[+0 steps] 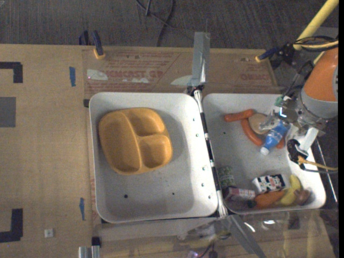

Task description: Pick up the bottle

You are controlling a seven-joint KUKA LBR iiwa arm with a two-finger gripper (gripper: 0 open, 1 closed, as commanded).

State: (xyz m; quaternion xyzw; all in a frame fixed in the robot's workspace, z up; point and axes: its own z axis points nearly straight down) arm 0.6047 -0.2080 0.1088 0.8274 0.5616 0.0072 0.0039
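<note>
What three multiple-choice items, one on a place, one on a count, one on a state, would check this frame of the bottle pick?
1. Where does the bottle lie?
A. in the right bin
B. in the left bin
C. on the bench outside both bins

2. How many compartments does the yellow tray have?
A. two
B. three
C. five

3. How does the bottle rest?
A. upright on its base
B. tilted on its side
C. inside the tray

Answers: 1 A, it lies beside the gripper in the right bin; 2 B, three hollows show; 3 B, its white cap points down-left.
</note>
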